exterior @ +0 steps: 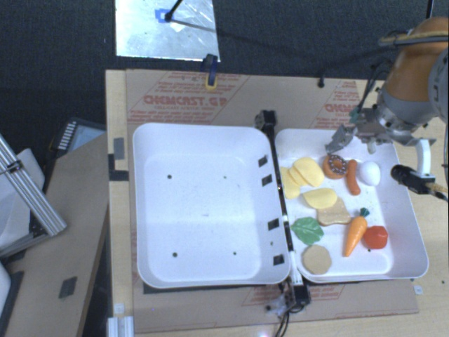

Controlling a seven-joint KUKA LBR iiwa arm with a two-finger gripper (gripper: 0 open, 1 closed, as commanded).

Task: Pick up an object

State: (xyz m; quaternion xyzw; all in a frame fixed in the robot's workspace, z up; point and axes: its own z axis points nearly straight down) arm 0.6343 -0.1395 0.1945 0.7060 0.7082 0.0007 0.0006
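The right bin [403, 258] holds several toy foods: yellow slices [309, 170], a chocolate donut [335, 166], a sausage [352, 178], a white egg [370, 173], a bread slice [335, 215], a green leaf [306, 229], a carrot [354, 235], a red tomato [376, 237] and a round cookie [316, 259]. My gripper [356, 142] hangs over the bin's far edge, just above the donut and egg. Its fingers [340, 138] stand open with nothing between them.
The left bin [203, 209] lies beside the right one, with a black clip divider [275, 188] between them. A shiny sheet [165, 20] lies at the back left. The arm's black attachment [412, 178] overhangs the right bin's right side.
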